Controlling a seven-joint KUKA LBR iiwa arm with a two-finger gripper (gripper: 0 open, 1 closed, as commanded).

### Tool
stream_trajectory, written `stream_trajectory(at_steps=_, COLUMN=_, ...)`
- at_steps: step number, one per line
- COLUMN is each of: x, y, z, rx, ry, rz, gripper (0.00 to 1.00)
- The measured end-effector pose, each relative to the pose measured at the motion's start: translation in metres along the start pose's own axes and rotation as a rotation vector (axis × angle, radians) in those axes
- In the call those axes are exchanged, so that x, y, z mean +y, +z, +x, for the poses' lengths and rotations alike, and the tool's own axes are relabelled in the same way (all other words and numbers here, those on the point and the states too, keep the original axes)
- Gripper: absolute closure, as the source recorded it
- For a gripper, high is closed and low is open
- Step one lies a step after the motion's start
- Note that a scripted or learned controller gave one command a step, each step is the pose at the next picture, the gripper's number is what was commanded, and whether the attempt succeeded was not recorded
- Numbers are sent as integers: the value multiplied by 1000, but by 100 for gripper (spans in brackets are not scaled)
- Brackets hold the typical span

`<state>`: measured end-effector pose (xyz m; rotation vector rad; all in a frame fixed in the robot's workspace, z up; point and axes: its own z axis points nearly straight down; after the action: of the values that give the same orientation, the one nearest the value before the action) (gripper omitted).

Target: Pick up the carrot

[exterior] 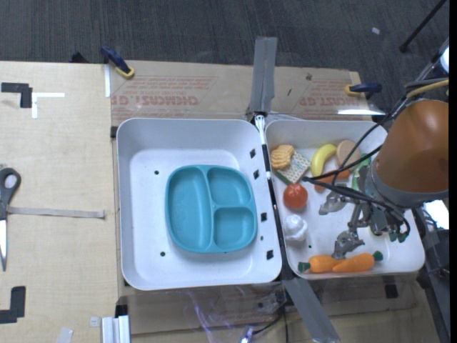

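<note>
A: Bench w/ two white bins; teal tray in left bin.
B: Carrot?
A: Right bin, front wall. Gripper just above it, nothing visibly held; opening — can't tell.

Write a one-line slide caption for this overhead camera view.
Gripper hovers just above the carrot at the right bin's near edge; a blue plate sits in the left bin.

Two bins, one plate, two carrots.
</note>
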<state>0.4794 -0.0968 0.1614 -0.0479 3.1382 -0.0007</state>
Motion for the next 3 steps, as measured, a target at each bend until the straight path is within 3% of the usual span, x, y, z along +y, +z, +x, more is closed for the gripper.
stream_trajectory(at_steps=1, x=-2, y=11, z=-7, rx=-1, ry=-427, rz=0, gripper=0)
stream_trajectory(at_steps=2, x=-58, y=-33, z=-51, rx=-3, ry=-340, rz=0, gripper=0)
stream_trajectory(at_steps=3, x=-61, y=26, z=-88, rx=-1, ry=-292, rz=-1, gripper=0)
